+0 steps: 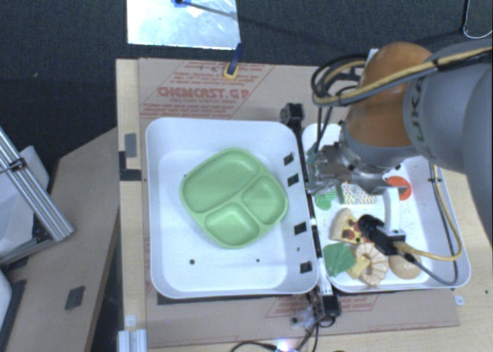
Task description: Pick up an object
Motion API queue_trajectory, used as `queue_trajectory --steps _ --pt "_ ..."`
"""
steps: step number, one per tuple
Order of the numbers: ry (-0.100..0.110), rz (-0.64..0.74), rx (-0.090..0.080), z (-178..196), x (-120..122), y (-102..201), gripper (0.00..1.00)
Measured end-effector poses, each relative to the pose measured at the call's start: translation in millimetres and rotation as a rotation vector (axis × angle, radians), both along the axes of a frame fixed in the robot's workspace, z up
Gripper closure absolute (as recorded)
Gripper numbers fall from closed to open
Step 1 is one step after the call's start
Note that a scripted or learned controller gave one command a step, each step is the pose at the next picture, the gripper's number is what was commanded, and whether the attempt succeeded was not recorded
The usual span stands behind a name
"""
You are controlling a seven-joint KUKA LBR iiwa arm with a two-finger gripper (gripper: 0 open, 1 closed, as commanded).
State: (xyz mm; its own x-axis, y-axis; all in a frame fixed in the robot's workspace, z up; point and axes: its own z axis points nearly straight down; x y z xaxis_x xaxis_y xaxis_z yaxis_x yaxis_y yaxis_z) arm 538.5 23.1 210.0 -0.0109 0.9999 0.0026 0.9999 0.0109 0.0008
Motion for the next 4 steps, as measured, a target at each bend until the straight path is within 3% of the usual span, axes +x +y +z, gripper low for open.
queue_trajectory --steps 1,2,3,4 --pt "-0.001 0.0 0.0 10 6 53 1.0" --pt "-0.001 -0.009 -0.002 21 -3 44 1.0" --pt "0.0 -0.006 -0.002 11 -10 55 1.0" --pt "-0.001 -0.005 -0.002 11 -4 60 1.0"
